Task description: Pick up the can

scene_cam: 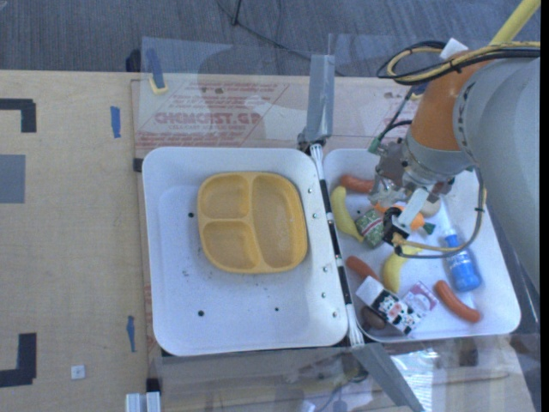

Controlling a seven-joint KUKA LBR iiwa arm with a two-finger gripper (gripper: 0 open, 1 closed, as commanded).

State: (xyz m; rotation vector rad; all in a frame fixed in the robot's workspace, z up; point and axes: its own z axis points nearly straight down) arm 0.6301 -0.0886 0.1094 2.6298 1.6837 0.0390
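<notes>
The can [371, 227] is a small one with a green label, lying tilted in the left part of the right bin [497, 316], beside a yellow banana [343, 213]. My gripper [388, 201] hangs low in that bin, just up and to the right of the can and very close to it. The wrist and its fittings hide the fingertips, so I cannot see whether anything sits between them.
The right bin also holds an orange sausage [355, 183], a second sausage [458, 303], a blue bottle [463, 270], a yellow fruit [393, 272], a black-and-white carton [391, 308] and a pink packet [422, 296]. The left bin [171, 316] holds a yellow divided plate [252, 222].
</notes>
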